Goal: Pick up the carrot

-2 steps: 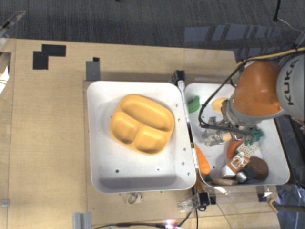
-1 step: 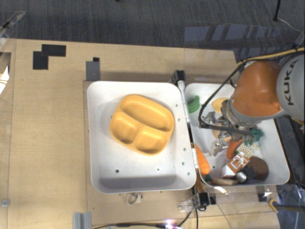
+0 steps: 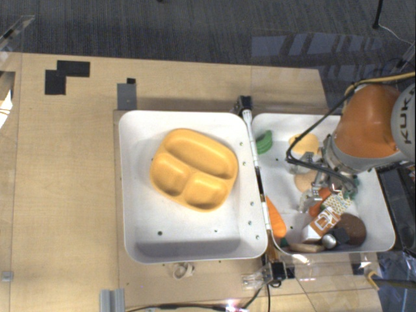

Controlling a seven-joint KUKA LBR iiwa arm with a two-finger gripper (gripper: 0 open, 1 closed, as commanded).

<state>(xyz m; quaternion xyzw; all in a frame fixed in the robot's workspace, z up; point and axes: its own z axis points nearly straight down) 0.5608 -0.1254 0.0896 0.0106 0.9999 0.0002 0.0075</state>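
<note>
While letters "KU" mark the arm [image 3: 404, 125], carrot [image 3: 275, 218] leaning on bin wall.

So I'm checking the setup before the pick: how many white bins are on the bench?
2. The left bin holds a yellow tray; the right bin holds the carrot at its left wall, with the arm over it.

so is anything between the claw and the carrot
Nothing visible blocks it. The carrot lies against the right bin's left wall; the claw hangs to its right, over bare bin floor between them.
</note>
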